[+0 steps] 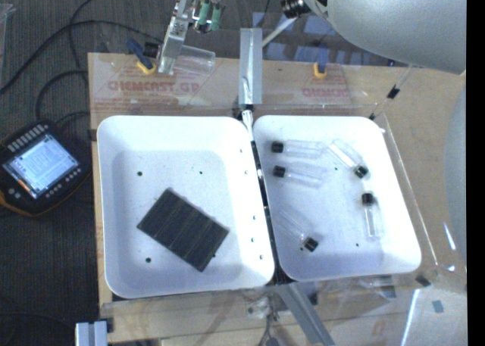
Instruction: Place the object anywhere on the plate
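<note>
The light is bright and comes from above. The two white bins shine so much that their rims look washed out. The big arm glows with glare and looks fuzzy because it is so close. The floor at the left is dark. The picture is a bit grainy.

Five vials, one plate, two bins.

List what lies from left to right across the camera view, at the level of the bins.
Handheld control pendant → left white bin → dark ribbed plate → metal divider between the bins → right white bin, holding clear vials with black caps.
</note>
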You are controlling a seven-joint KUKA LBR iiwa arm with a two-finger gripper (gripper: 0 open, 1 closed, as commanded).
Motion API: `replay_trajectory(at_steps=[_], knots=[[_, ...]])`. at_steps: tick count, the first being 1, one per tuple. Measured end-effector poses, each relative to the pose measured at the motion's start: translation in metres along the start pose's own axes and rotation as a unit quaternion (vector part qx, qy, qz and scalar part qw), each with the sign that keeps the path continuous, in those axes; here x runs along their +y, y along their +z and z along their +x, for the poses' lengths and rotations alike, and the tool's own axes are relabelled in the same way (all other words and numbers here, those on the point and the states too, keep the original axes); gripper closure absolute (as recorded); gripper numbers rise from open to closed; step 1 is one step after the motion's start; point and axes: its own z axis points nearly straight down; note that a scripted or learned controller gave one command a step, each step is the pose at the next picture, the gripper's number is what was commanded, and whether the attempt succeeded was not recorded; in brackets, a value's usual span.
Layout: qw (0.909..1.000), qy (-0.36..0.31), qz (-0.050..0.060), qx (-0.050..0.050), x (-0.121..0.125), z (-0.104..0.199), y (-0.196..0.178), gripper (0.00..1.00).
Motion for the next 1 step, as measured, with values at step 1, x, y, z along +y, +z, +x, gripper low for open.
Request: replay_trajectory(at_steps=[1], knots=[[1.0, 0.0, 0.0, -0.002, 0.0008, -0.0005, -0.0099, 1.0]])
